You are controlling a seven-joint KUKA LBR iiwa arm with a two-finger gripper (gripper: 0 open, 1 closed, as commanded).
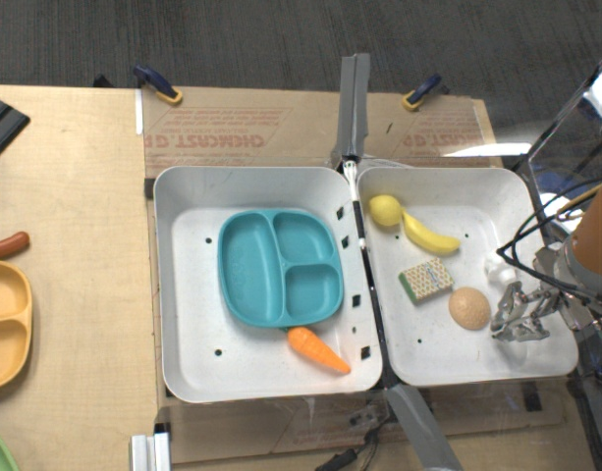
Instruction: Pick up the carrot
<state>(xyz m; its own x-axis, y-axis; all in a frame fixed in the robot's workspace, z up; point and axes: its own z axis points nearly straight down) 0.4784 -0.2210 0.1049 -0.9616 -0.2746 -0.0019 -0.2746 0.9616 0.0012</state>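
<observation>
The carrot (318, 350) is orange and lies in the left bin (183, 292), near its front wall, just below the teal divided plate (279, 266). My gripper (518, 319) hangs over the right bin (428, 361), close to its right wall, far to the right of the carrot. It is just right of a tan egg-like ball (468, 308). Nothing shows between its metal fingers.
The right bin also holds a lemon (384, 210), a banana (429, 235) and a small green sponge block (425, 280). On the bench at the far left sit a yellow plate (4, 324) and a sausage (8, 244). Clamps (158, 83) hold the cardboard behind the bins.
</observation>
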